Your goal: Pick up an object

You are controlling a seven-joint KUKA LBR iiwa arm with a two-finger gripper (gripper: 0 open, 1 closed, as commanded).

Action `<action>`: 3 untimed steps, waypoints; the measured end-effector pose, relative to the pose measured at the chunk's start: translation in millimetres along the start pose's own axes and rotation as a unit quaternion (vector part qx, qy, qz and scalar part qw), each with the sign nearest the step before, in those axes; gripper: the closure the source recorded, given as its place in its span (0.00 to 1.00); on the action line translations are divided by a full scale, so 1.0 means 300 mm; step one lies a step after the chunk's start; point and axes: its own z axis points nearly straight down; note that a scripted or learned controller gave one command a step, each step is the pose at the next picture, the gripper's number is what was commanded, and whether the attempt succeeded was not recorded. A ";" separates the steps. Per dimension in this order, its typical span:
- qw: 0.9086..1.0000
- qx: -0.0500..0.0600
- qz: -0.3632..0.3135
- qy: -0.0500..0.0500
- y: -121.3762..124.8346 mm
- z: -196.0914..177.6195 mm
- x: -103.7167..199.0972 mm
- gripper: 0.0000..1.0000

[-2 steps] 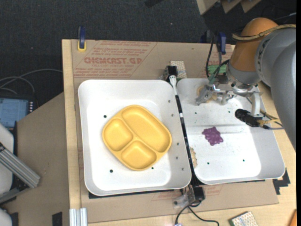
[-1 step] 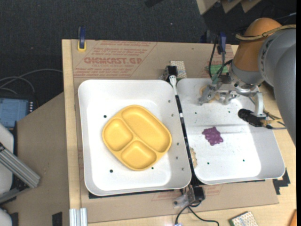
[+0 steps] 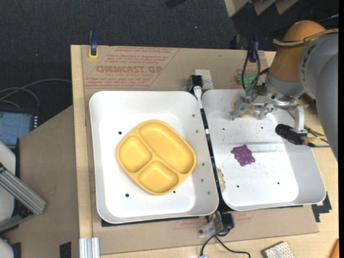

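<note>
Two bins, two objects, on my worktop.
One yellow tray (image 3: 156,156) at nine o'clock, one purple lump (image 3: 243,155) at three; end effector (image 3: 251,107) grip: can't tell.

You have two bins side by side on a board (image 3: 134,63). A divided plate (image 3: 156,156) lies in the left bin (image 3: 102,144). To its right, the right bin (image 3: 301,187) holds a small toy (image 3: 243,155), with the gripper (image 3: 250,107) behind it.
</note>
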 end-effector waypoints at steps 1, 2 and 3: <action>1.000 0.000 0.000 0.000 0.000 0.000 -0.025 0.00; 1.000 -0.006 -0.001 0.000 0.010 -0.008 0.088 0.00; 1.000 -0.009 0.000 -0.001 0.014 -0.047 0.085 1.00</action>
